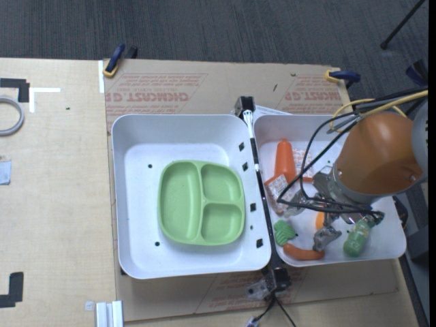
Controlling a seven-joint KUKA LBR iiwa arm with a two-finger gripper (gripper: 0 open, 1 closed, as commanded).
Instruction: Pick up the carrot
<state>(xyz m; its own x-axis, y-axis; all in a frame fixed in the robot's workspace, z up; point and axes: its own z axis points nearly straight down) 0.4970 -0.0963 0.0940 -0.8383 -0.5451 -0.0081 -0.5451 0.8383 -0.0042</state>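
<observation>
Camera view: you have two white bins side by side on the tabletop (54,203). The left bin (129,182) holds a green three-section plate (201,202), lying flat near its middle. In the right bin (392,247), the carrot (284,157) lies lengthwise near the far left corner, just beside the divider wall, well apart from the end effector. The arm's orange band (378,154) covers much of that bin. The end effector (327,237) sits low near the bin's front, over the clutter; you cannot tell how wide it is, and nothing is visibly gripped. Near it: a green bottle-like item (356,240) on its right, a red-orange sausage-shaped item (303,252) at the front wall, and a small green piece (283,233) on the left.
</observation>
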